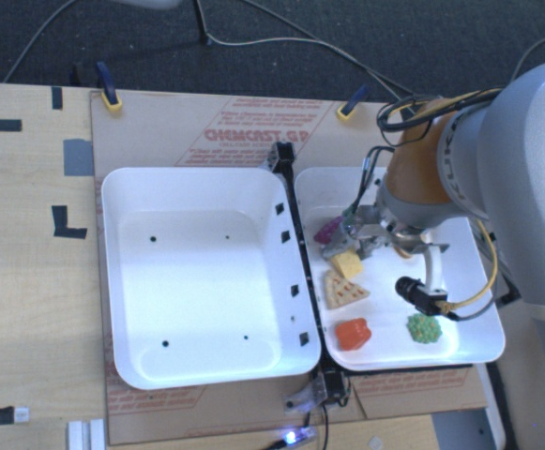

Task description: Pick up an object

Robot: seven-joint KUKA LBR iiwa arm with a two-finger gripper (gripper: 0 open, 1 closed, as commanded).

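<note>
Camera view: hand (pixel 366 235) low in right bin (pixel 469 350), over yellow block (pixel 347 265) and magenta piece (pixel 329 232); cannot tell its opening. Risk: items lie crowded near the bin divider, so a grasp may nudge the waffle (pixel 345 293) or miss. Cardboard (pixel 253 134) print reads "CHEMCAST GP".

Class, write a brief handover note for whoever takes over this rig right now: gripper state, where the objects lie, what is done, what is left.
Gripper: low in the right bin, over the yellow block; whether it grips anything cannot be told.
Objects, all in the right bin: purple piece by the divider, yellow block, tan wedge below it, red block near the front, green piece front right.
Done: the arm has reached the objects.
Left: lift one clear of the bin.
</note>
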